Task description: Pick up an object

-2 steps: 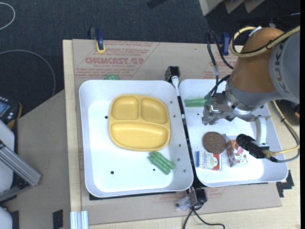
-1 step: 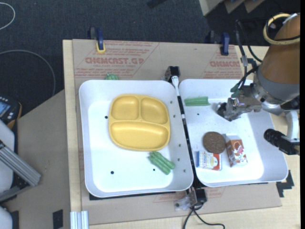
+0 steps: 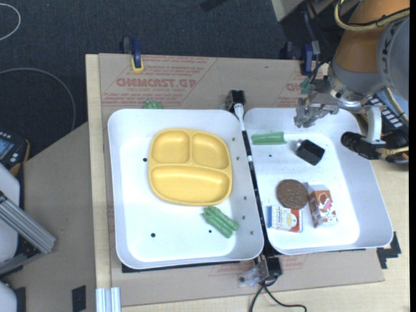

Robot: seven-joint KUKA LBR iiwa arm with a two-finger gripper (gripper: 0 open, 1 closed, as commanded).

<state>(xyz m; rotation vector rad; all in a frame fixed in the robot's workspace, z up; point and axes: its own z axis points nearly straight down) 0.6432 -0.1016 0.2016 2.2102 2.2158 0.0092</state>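
My gripper [image 3: 305, 118] hangs over the back edge of the right bin [image 3: 364, 229], fingers pointing down with nothing visible between them. Just below it and to the right lies a small black block [image 3: 310, 151]. A green stick [image 3: 268, 138] lies to the left of the block near the bin's back left corner. Toward the front of the right bin sit a brown round disc [image 3: 292, 193], a small red and white carton [image 3: 322, 206] and a small blue and red packet [image 3: 285, 219].
The left bin [image 3: 123, 194] holds a yellow divided plate [image 3: 190, 166] and a green bean-like toy [image 3: 220, 221] at its front. A black bar [image 3: 246, 155] runs between the bins. The arm's orange band [image 3: 367, 25] rises at the upper right, with cables [image 3: 374, 145] beside the right bin.
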